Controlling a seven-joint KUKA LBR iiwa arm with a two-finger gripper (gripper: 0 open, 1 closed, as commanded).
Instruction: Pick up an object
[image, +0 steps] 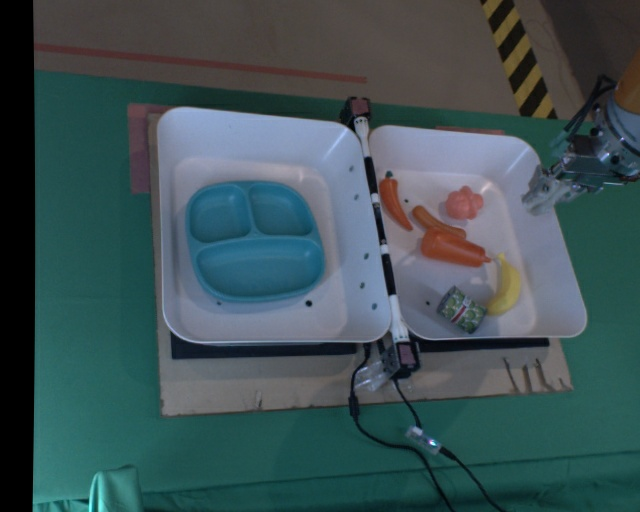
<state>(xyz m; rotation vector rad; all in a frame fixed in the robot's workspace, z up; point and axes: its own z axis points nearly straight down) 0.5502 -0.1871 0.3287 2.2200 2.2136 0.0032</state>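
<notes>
The step in hand looks like the approach: the gripper (548, 192) hangs over the right rim of the right bin (560, 270), with nothing between its jaws, and whether they stand open or closed I cannot tell from this slanted view. All the candidates lie in that bin: a pink round toy (463, 203) near the back, a red chili (395, 203) by the left wall, two carrots (450, 243) touching each other in the middle, a banana (507, 286) just beside the carrot tips, and a small green can (460, 309) on its side near the front. The left bin (170, 300) carries a teal divided plate (255, 241), well apart from the reach.

To do this well, I judge it best to choose something that sits apart, such as the pink toy or the can, since the carrots and banana crowd each other and a descent there could nudge a neighbour. The jaws should straddle the narrow axis and come straight down.

The arm enters from the right, its orange band (630, 95) high at the edge, wrist tilted down and inward toward the bin
</notes>
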